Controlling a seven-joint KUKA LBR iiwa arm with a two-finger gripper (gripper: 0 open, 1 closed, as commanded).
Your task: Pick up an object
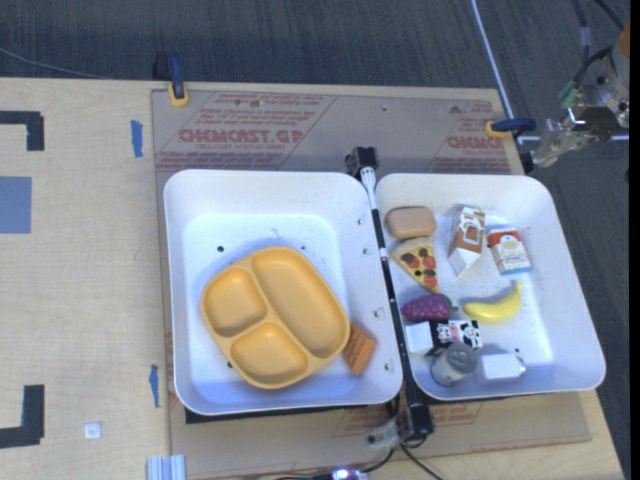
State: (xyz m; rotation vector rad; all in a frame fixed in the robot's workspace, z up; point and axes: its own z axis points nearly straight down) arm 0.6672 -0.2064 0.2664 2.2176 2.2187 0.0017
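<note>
The right bin [575, 308] holds several small items: a tan bun [410, 221], a pizza slice [416, 263], a small carton [466, 238], a red and white box [510, 251], a yellow banana [495, 305], a purple piece [427, 308], a black and white piece [458, 333], a grey can [451, 365] and a white block [501, 368]. My gripper [548, 146] hangs at the far right, beyond the right bin's back right corner, well apart from every item. Nothing shows in its grasp.
The left bin [190, 268] carries a yellow divided plate [273, 315] with a brown cracker [360, 348] at its right side. A black divider [385, 268] runs between the bins. Blue clamps [510, 125] [175, 73] sit on the cardboard at the back.
</note>
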